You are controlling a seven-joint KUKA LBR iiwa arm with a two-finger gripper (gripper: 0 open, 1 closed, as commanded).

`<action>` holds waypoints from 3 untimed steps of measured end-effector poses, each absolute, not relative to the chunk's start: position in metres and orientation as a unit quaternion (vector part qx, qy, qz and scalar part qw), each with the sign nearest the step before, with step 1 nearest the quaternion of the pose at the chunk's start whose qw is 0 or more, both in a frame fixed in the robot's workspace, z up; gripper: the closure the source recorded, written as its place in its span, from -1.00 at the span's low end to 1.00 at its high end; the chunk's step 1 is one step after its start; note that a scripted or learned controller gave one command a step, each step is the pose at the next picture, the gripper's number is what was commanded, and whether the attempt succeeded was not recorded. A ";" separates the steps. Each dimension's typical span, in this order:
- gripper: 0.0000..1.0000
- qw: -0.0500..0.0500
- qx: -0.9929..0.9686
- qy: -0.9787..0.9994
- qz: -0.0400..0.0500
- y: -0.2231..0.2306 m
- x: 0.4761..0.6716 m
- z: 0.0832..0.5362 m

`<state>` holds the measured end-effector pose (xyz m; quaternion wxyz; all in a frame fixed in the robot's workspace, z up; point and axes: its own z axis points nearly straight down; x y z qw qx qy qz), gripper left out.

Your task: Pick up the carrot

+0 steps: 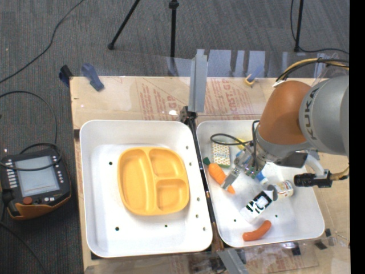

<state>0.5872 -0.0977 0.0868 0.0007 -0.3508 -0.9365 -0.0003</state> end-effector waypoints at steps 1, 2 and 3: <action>1.00 0.001 -0.351 -0.936 -0.001 -0.098 0.587 0.096; 1.00 0.001 -0.433 -0.901 0.000 -0.100 0.584 0.125; 1.00 0.000 -0.504 -0.864 0.000 -0.089 0.583 0.284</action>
